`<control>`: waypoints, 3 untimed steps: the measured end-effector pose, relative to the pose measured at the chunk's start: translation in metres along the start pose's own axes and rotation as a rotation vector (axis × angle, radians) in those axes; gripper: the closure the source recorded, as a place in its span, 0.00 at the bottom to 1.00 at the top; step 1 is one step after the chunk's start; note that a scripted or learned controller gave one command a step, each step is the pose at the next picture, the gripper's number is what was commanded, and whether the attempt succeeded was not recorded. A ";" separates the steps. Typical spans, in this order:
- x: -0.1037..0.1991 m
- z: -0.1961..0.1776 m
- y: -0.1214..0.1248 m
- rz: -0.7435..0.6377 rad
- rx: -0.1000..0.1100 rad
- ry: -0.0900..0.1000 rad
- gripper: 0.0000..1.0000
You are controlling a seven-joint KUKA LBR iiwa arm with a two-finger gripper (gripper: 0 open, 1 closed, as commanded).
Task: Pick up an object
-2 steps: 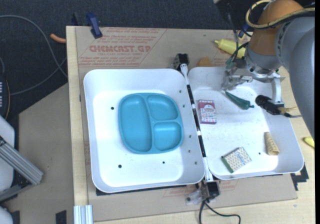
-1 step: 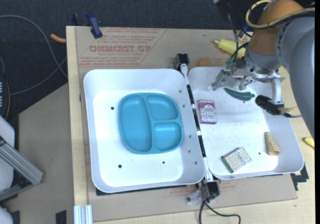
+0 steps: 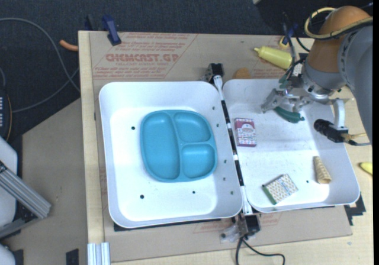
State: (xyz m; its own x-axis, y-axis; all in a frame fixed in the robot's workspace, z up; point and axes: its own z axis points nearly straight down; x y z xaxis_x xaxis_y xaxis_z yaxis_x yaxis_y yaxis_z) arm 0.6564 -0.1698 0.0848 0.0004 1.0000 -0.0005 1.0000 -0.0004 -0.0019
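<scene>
Gripper (image 3: pixel 285 106) sits over the upper part of the right bin (image 3: pixel 337 196), arm coming in from the upper right of the frame. Fingers look spread apart, nothing seen clamped between them. Teal object (image 3: pixel 291 115) lies on the bin floor right at the fingertips, toward the lower side of them; can't tell if it's touched. Too small to say what it is.

Rest of the right bin:
- small red-and-white box (image 3: pixel 245 132), near the left wall, flat, well apart from the gripper
- green patterned packet (image 3: pixel 279 188), near the lower edge, lying at an angle
- tan cone-shaped piece (image 3: pixel 321 169), lower right, near the right wall

All three are apart from each other, and none is near the fingers.

Left bin (image 3: pixel 118 199): one blue divided plate (image 3: pixel 177 145) with three compartments, roughly centred, flat.

Outside the bins, on the counter (image 3: pixel 148 57):
- yellow squeeze bottle (image 3: pixel 273 55) lying on its side, just above the right bin's top edge
- blue clamp (image 3: pixel 110 29) on the upper-left corner of the counter
- black clip (image 3: pixel 215 72) at the top of the seam between the bins
</scene>
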 end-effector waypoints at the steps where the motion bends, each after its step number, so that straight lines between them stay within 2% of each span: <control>1: -0.023 0.000 0.010 0.000 -0.005 -0.002 0.00; 2: -0.023 -0.011 0.012 -0.002 -0.009 -0.005 1.00; 3: -0.023 -0.011 0.011 -0.002 -0.008 -0.004 0.00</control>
State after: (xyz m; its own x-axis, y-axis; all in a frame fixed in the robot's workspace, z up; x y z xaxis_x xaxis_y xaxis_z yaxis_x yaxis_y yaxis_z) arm 0.6678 -0.1927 0.0959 -0.0017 1.0000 -0.0047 1.0000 0.0018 0.0062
